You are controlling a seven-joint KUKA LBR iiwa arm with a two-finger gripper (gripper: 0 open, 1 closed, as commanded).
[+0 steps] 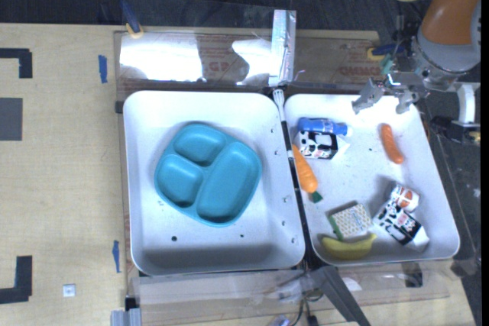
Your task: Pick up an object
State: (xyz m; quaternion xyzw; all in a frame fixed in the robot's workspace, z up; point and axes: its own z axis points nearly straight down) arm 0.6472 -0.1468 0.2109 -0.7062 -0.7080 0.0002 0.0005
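So the arm [451, 27] comes in from the right, and the tool [386, 91] hangs over the far right corner of the right bin [439, 164], with nothing between its fingers; can't tell if they're spread or pressed together. That bin has a sausage [392, 143], a carrot [306, 172], 2 cow-print cartons [318, 143] and [399, 216], a banana [348, 244] and a sponge [351, 220]. The left bin [145, 126] has a blue divided plate [208, 172].
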